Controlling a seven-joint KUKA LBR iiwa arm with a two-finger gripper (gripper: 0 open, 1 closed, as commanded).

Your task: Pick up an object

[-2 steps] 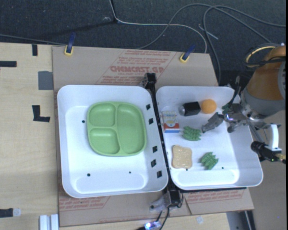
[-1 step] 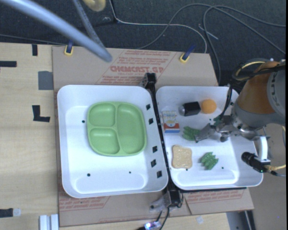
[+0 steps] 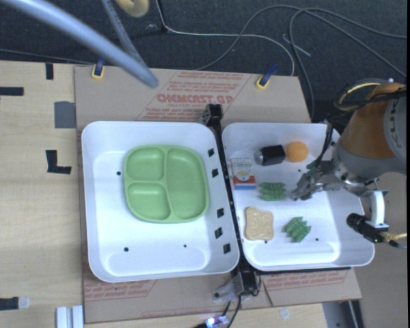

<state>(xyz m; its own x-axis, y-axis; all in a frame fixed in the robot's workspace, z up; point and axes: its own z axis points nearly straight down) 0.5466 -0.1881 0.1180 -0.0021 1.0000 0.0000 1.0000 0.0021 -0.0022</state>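
Green, bumpy plastic bean pods [image 3: 272, 191] lie at nine o'clock of the two-finger gripper [image 3: 303, 188]. They look light, stiff and slick; pinch across the narrow middle. Whether the pincer is apart or together, I cannot tell.

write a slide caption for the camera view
End effector low in the right bin beside toy food; green divided plate in the left bin.

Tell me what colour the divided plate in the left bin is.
Light green: the divided plate shows best in the camera view.
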